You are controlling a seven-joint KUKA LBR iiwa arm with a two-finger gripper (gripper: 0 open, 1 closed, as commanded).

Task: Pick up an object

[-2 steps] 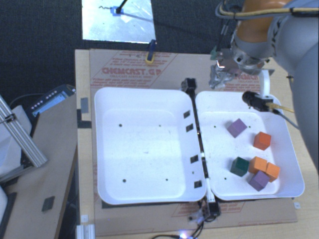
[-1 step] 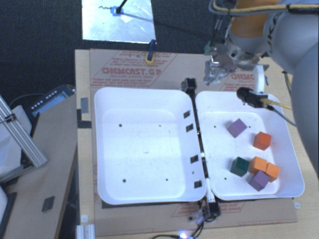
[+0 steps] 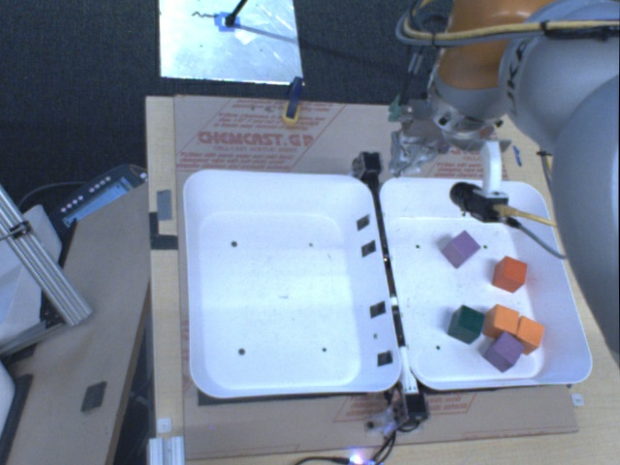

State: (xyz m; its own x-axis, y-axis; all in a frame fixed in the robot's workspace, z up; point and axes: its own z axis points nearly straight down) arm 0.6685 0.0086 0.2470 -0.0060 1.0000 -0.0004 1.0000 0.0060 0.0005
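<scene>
— Blocks (image 3: 503, 325) are sitting bunched in the right bin (image 3: 567, 356), waiting to be picked.
— And the gripper (image 3: 415, 155) is hovering at the far rim, its pincer state impossible to tell.

Arm (image 3: 572, 76): smooth grey rounded casing; glossy orange band (image 3: 499, 17) above the wrist; yellow and black cables (image 3: 436, 22) looped beside the band; metallic silver gripper (image 3: 418, 153) assembly below; small black fitting trailing a yellow cable
</scene>
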